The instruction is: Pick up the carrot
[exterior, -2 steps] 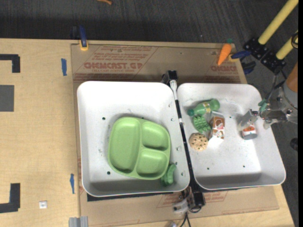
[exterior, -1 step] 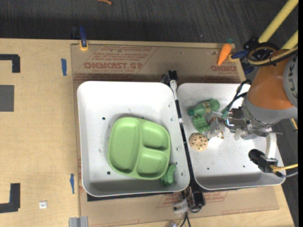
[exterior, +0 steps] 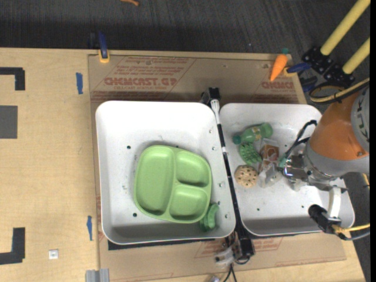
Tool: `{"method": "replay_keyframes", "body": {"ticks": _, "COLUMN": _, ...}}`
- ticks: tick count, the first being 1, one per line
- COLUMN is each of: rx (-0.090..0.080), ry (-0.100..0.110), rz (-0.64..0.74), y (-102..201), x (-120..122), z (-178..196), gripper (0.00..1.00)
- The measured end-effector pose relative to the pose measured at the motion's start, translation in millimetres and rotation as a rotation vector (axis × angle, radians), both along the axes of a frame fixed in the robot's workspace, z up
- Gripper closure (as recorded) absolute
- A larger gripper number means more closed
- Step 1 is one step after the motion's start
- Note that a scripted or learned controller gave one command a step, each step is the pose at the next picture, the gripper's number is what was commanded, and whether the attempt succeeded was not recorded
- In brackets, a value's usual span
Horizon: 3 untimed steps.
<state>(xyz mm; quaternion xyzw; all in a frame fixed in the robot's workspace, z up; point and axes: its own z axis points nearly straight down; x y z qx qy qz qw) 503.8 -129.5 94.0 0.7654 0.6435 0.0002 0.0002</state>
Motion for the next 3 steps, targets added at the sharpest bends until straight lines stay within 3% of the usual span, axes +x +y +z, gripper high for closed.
{"method": "replay_keyframes", "body": {"ticks": 1, "rx": 0.015, "ry": -0.007, "rz": 0.071, "y": -78.4, "x": -11.2, "z": -4.2, "gripper": 0.00}}
{"method": "replay_keyframes", "body": {"ticks": 2, "rx": -0.006, "ry": -0.014, "rz": -0.465, "y": -35.4, "x": -21.4, "z": -4.3, "gripper": 0.00}}
{"method": "replay_keyframes", "body": {"ticks": 3, "rx": 0.023, "ry": 0.004, "rz": -0.155, "y": -74.4, "x": -20.7, "z": -4.4, "gripper": 0.00}}
